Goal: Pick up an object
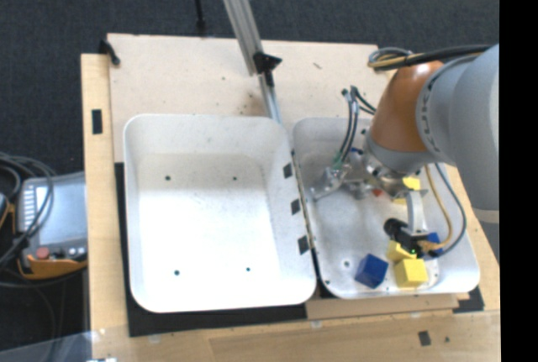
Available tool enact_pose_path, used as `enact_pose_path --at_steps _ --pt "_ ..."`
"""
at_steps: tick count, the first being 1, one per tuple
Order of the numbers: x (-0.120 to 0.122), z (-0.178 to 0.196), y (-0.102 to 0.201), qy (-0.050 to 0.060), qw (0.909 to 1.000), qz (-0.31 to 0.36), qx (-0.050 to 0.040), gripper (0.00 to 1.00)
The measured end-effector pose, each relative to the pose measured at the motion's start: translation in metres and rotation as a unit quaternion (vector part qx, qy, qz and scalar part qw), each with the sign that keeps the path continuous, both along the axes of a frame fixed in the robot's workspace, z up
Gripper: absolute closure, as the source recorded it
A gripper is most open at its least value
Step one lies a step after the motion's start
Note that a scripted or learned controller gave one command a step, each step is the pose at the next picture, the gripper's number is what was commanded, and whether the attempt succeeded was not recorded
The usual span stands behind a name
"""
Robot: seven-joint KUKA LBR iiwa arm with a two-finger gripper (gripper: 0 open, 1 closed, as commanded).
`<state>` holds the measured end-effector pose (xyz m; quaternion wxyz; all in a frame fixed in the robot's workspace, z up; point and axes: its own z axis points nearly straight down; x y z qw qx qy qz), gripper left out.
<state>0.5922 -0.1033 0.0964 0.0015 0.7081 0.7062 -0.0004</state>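
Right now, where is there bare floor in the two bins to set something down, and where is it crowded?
The left bin shows bare white floor from wall to wall. In the right bin, bare floor runs along its left wall. Its near right corner is crowded: blue block, yellow block, cables, with the gripper and arm overhead.
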Motion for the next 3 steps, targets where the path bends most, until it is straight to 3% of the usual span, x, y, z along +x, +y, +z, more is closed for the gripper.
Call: enact_pose_path --at_steps 1,3 --pt "0.001 0.012 0.000 -0.002 1.0000 -0.004 0.0014 1.00" --pt "-0.012 0.127 -0.004 -0.003 1.0000 0.003 0.0006 1.00"
